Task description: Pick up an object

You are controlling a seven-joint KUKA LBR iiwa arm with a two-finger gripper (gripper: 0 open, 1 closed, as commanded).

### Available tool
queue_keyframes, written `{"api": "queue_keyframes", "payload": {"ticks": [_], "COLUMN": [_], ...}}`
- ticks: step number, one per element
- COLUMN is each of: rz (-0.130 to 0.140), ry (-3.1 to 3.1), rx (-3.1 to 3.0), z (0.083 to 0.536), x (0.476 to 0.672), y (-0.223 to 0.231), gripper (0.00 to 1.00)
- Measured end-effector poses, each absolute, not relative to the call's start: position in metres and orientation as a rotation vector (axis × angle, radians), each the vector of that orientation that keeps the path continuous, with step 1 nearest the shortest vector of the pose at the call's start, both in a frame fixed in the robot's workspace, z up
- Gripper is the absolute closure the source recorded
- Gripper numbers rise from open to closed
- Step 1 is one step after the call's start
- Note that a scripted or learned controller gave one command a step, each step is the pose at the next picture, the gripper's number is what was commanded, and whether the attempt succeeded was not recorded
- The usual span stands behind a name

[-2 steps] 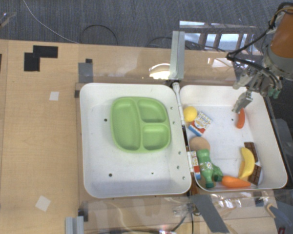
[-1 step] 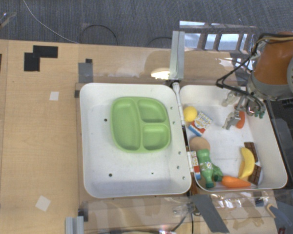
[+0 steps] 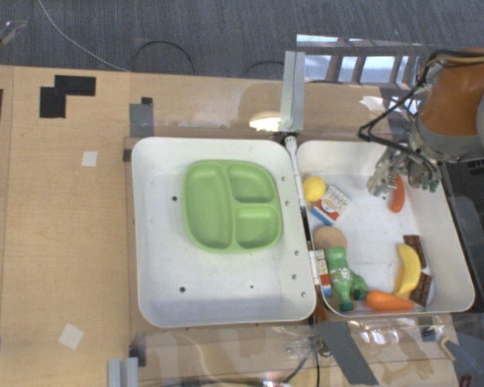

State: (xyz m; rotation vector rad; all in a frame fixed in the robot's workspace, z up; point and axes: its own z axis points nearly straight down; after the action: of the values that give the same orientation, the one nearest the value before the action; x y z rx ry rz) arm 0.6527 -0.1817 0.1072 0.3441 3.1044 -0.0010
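My gripper [image 3: 398, 181] hangs over the far right part of the right bin [image 3: 460, 252], under the arm's orange band [image 3: 456, 95]. A small red-orange chili-shaped piece [image 3: 398, 195] points downward from between its fingers, and the gripper is shut on it. The piece appears lifted off the bin floor, with a faint shadow beneath it.
The right bin also holds a yellow lemon [image 3: 313, 188], a small carton [image 3: 331, 202], a brown round piece [image 3: 329, 238], a green bottle [image 3: 344, 275], an orange carrot [image 3: 390, 301], a banana [image 3: 407, 268] and a dark bar [image 3: 415, 248]. The left bin [image 3: 157, 289] holds a green divided plate [image 3: 230, 205].
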Motion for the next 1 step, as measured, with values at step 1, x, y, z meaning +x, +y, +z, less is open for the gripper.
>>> {"api": "queue_keyframes", "payload": {"ticks": [1], "rz": [0.000], "ry": [3.041], "rx": [0.739], "z": [0.2068], "x": [0.6549], "y": [-0.2055], "gripper": [1.00]}}
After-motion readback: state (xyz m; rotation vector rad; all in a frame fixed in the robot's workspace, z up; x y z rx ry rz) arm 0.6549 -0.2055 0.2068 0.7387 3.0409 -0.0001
